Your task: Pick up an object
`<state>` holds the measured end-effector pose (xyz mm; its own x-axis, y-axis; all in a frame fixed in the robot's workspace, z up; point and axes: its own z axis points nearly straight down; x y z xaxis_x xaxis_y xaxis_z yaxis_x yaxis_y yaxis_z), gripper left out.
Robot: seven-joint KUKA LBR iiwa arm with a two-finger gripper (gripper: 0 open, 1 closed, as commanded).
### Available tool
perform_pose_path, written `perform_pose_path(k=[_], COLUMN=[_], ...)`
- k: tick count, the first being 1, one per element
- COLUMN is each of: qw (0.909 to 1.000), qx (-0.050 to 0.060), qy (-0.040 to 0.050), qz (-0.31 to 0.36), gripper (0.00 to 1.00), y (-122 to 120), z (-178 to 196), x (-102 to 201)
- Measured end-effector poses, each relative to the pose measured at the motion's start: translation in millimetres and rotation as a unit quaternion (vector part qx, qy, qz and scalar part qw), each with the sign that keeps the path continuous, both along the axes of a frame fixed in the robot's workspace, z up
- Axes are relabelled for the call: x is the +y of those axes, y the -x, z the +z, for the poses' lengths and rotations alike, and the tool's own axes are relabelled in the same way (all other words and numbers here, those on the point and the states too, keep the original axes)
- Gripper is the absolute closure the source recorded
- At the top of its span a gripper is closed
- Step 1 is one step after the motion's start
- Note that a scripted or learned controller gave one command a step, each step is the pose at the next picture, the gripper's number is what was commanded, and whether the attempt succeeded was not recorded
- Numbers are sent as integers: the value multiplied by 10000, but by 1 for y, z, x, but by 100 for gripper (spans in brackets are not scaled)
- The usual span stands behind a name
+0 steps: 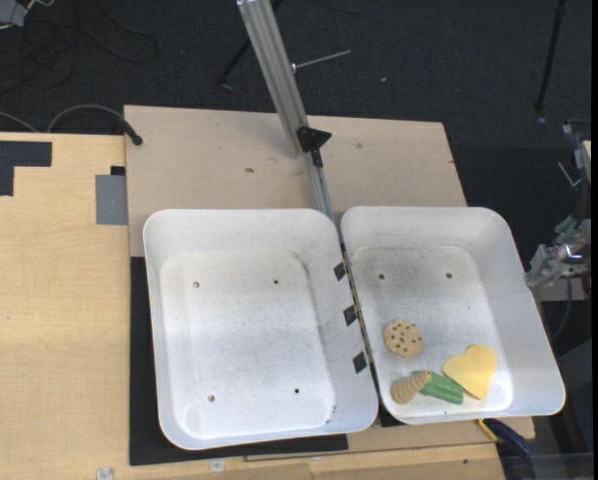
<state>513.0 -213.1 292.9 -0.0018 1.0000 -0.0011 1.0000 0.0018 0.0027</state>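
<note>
Wooden bench [219, 163], right bin [499, 258], cookie [403, 338], yellow heart [472, 370], green piece [442, 388]

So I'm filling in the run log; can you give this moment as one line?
stage: before pick | right bin: cookie, yellow heart, green piece, tan piece | nothing lifted

Both bins, the left bin [179, 238] and the right bin [499, 248], are white with grey scuffing across their floors and a few dark dots. In the right bin, toward five o'clock, lie a tan cookie [403, 338] speckled with dark chips, a pale yellow heart [472, 370], a green piece [442, 388] and a beige ridged piece [410, 387]. The bench board [219, 158] at twelve o'clock is plain light brown, and the table [49, 298] at nine o'clock is pale wood grain with dark grey blocks.
</note>
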Motion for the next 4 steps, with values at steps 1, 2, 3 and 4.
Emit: perform_pose_path(k=[1, 2, 3, 4], qw=[10000, 10000, 10000, 10000], qx=[28, 29, 30, 45], qy=[-17, -19, -16, -15], qz=[11, 11, 16, 9], gripper=[100, 100, 100, 100], y=[-2, -14, -24, -40], z=[-2, -2, -3, -21], x=[48, 99, 152, 196])
